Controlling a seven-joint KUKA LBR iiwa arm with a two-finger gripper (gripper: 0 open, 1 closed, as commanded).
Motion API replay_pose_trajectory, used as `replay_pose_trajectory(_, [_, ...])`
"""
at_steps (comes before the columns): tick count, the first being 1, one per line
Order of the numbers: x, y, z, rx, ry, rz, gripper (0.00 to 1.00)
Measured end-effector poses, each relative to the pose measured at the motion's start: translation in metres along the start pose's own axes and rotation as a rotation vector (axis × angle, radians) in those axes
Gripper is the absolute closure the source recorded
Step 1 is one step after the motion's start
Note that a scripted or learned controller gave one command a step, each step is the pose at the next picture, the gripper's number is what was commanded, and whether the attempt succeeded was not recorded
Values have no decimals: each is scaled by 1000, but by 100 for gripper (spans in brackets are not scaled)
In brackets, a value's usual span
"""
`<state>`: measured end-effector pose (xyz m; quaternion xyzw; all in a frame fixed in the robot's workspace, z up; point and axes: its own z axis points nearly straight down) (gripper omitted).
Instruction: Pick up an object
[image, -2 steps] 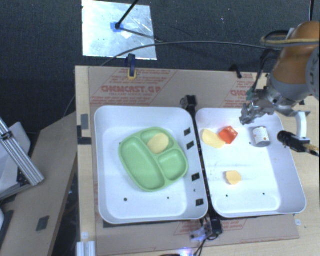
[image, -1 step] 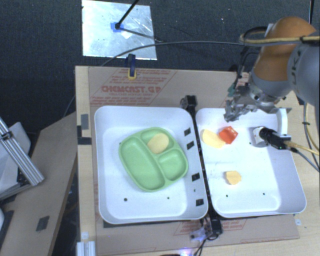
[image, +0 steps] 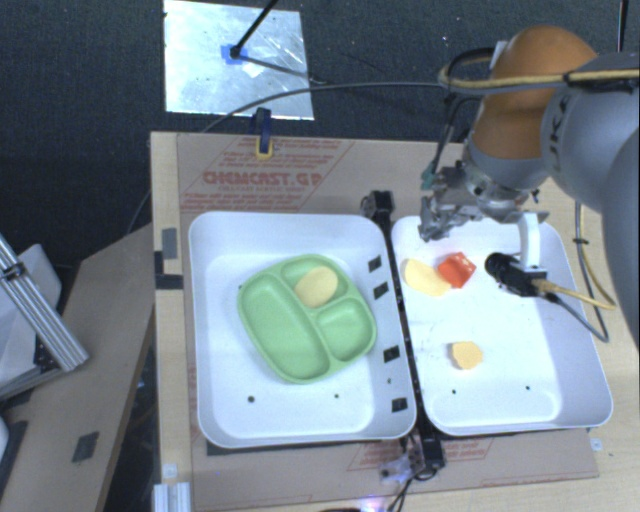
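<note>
In the right bin (image: 560, 390) a red piece (image: 457, 269) lies beside a pale yellow oval piece (image: 425, 278) near the bin's back left. A small yellow-orange piece (image: 465, 354) rests toward the bin's middle. My gripper (image: 437, 228) hangs over the back left corner of that bin, just behind the red and pale yellow pieces, with nothing seen between its fingers. The left bin (image: 230, 400) holds a green divided plate (image: 305, 318) with a yellow piece (image: 318, 286) in its upper compartment.
The arm comes in from the upper right over the back of the right bin. A black divider strip (image: 393, 310) runs between the two bins. A shiny foil sheet (image: 236, 60) lies beyond the bench at the back.
</note>
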<state>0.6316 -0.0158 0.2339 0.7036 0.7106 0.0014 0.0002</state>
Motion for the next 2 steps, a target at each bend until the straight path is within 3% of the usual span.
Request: replay_pose_trajectory(2, [104,-20,21,3,0,0,100])
